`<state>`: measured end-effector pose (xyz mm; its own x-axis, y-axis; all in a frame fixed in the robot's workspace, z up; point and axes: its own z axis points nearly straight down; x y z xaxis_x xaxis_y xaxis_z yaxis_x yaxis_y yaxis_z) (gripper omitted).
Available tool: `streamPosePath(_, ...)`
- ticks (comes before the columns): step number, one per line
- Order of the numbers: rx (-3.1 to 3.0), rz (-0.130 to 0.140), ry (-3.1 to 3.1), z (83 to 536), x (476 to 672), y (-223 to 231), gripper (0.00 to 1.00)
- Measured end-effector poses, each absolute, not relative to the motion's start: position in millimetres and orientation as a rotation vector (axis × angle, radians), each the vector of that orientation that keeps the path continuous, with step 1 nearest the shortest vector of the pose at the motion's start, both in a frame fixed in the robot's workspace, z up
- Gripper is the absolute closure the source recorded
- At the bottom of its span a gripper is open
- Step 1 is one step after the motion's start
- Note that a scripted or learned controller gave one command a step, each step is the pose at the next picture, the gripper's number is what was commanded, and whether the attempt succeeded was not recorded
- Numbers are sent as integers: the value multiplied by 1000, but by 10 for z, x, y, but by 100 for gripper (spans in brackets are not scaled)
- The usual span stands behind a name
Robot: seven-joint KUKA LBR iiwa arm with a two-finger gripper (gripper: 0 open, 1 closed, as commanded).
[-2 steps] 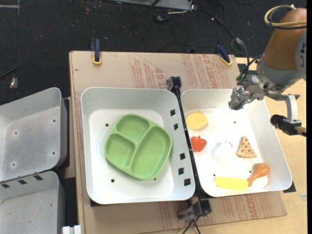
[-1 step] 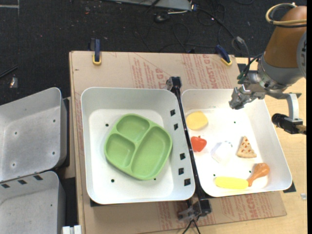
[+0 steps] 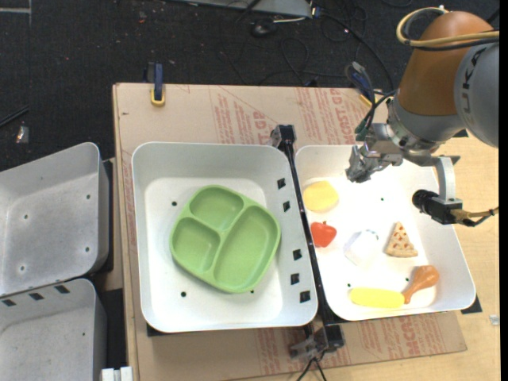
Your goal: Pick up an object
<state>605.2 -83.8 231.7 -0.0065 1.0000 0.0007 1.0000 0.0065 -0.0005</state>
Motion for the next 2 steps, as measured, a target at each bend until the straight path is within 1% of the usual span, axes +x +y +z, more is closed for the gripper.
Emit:
streamPosePath(1, -2213, -2, -2230, 2355, 6102, -391, 100)
streamPosePath(2, -2212, -3, -2231, 2280, 6186, 199, 100)
